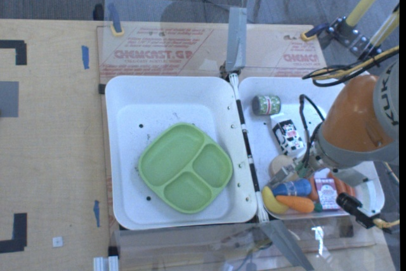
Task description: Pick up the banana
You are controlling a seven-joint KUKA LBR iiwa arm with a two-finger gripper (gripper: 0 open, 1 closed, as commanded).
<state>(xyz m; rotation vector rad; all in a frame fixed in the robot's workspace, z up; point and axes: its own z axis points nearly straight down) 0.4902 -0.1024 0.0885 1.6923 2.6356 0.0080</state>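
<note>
Low in the right bin (pixel 374 197), the banana (pixel 273 201) lies beside a carrot (pixel 297 204); the end effector (pixel 303 168) hovers just above, its state impossible to tell.

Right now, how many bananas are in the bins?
1. The banana lies at the near left corner of the right bin, partly under a carrot and a blue item. The arm covers part of that bin, so another could be hidden.
</note>
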